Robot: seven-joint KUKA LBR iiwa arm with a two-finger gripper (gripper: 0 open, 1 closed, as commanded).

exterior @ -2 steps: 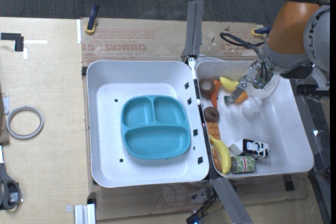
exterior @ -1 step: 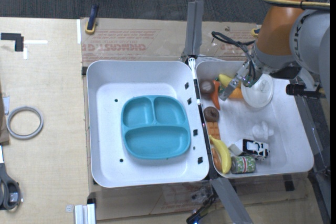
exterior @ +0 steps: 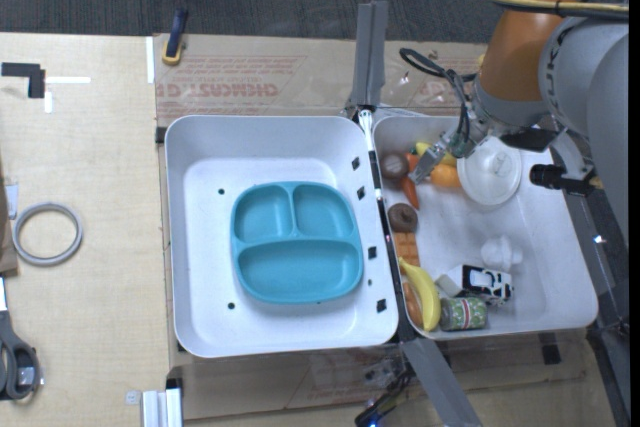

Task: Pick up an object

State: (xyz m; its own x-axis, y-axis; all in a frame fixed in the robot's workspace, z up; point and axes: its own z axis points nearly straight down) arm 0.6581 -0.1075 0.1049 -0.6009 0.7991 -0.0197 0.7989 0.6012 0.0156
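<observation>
Up at the far end of the right bin (exterior: pixel 560 315), toward the upper right of the frame, the gripper (exterior: pixel 440 158) dips among a huddle of small things: an orange round piece (exterior: pixel 446 177), a brown ball (exterior: pixel 394 165) and something yellow at its tip, all too crowded to name surely. Whether its fingers are apart or together, I cannot tell, and no object can be seen clamped between them. The arm (exterior: pixel 560 55) slants down from the right edge, its orange band bulging above the grey wrist, with dark cables looping over it; its bulk is cut off by the frame.

Just right of the gripper lies a white domed lid-like piece (exterior: pixel 490 173), glossy and round. Lower along the bin's left wall sit a brown doughnut-like ring (exterior: pixel 403 215), an orange ridged strip (exterior: pixel 405 245) and a curved banana (exterior: pixel 422 293). Near the bottom edge rest a green printed can (exterior: pixel 464 314) on its side and a black-and-white toy car (exterior: pixel 488 283), with a small white lumpy item (exterior: pixel 498 253) above it, hard to make out.

The left bin (exterior: pixel 195 245) holds a smooth turquoise divided plate (exterior: pixel 297 242) with three compartments, lying flat at its centre. On the pale bench at the left edge rests a grey ring (exterior: pixel 45 232).
</observation>
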